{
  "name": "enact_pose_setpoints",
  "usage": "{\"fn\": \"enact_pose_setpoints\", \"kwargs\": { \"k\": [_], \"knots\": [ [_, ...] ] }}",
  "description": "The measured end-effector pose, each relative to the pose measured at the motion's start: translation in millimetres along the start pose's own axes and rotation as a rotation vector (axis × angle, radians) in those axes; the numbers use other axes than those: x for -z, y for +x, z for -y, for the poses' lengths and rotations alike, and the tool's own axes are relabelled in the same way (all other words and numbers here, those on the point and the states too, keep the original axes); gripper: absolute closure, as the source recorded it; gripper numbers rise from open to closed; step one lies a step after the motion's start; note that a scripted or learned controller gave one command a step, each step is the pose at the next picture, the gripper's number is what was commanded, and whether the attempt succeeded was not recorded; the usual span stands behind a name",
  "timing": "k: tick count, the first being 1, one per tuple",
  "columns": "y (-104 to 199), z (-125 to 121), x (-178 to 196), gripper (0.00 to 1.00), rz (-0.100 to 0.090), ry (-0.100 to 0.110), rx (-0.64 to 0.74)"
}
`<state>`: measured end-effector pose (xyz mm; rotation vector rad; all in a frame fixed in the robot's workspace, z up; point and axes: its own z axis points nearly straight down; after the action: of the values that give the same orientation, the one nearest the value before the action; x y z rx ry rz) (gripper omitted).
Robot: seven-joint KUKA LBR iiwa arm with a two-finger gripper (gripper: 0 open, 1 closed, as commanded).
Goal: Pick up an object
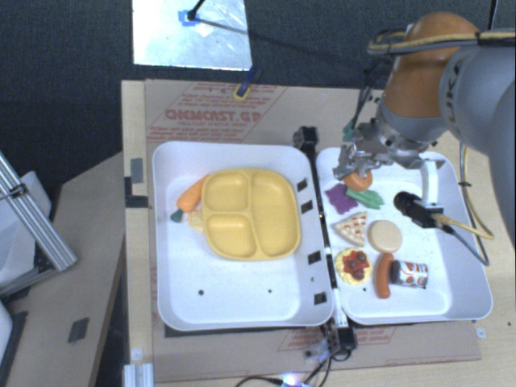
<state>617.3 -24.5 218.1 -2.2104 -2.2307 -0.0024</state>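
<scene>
My gripper (355,170) hangs over the far left part of the right bin (468,297). Directly beneath it lies a small orange piece (359,181) on a green toy (364,196); whether the gripper touches it is unclear. Toward the front of this bin lie a purple piece (343,199), a pizza slice (353,229), a round tan bun (385,236), a small round pizza (353,265), a red sausage (382,275) and a small can (409,274).
The left bin (173,297) holds a yellow divided plate (248,214) with an orange carrot (191,193) by its left rim. A black divider (316,208) separates the bins. The grey and orange arm (435,63) reaches in from the upper right.
</scene>
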Motion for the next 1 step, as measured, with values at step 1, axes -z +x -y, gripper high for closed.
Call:
{"fn": "enact_pose_setpoints", "kwargs": {
  "k": [1],
  "knots": [
    [53.3, 14.6, -6.8, 1.00, 0.000, 0.001, 0.000]
  ]
}}
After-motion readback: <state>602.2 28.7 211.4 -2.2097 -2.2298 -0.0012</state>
